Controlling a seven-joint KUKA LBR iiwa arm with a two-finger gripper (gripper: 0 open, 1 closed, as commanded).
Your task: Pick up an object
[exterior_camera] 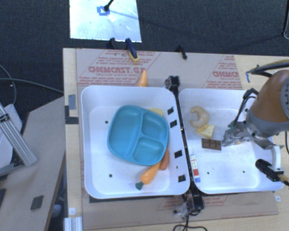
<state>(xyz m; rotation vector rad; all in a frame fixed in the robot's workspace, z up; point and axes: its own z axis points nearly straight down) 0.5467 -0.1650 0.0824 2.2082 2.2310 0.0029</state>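
In the right bin [231, 177] lie a tan croissant [199, 115], a pale yellow cheese wedge [206, 131] and a brown chocolate bar [211, 144]. My gripper [230, 138] is low over the right bin's floor, just right of the chocolate bar and the cheese wedge. Nothing shows as held in it. The grey arm with its orange band [274, 93] comes in from the right.
The left bin [94, 177] holds a blue divided plate [138, 134], a carrot [151, 173] poking out below it and a yellow piece [155, 112] at its top edge. Another orange carrot [142, 78] lies on the board behind the left bin.
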